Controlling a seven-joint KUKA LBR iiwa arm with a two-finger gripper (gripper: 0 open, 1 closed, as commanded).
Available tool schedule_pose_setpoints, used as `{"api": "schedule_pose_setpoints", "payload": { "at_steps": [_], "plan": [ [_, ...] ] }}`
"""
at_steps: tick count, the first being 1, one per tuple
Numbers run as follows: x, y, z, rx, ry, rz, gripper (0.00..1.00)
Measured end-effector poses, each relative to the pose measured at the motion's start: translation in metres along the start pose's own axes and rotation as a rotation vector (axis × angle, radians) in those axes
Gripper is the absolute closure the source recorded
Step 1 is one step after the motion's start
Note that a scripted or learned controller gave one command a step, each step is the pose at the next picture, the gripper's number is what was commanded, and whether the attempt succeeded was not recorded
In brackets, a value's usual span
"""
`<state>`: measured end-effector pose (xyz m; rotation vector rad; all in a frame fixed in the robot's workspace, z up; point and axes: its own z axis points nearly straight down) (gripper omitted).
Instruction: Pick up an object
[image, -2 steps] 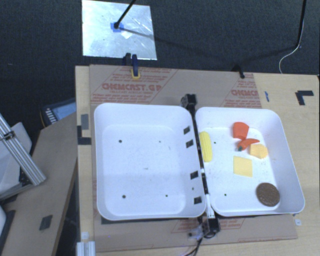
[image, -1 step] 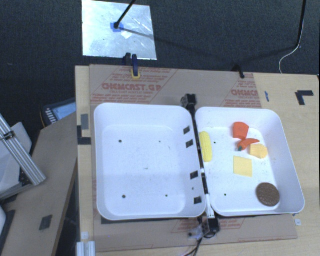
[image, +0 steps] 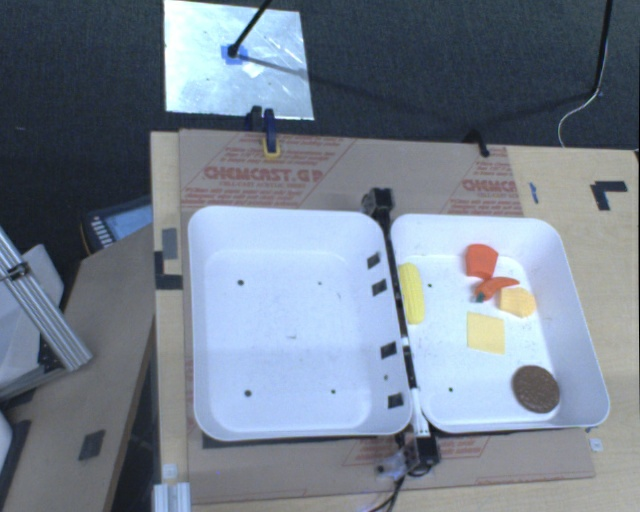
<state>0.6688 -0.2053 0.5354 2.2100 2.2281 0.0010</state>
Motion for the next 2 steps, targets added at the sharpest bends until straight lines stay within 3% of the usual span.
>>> {"api": "schedule_pose_setpoints", "payload": {
  "at_steps": [2],
  "plan": [
    [0.0000,0.0000,0.0000,0.000,0.000,0.000,1.00]
  ]
}}
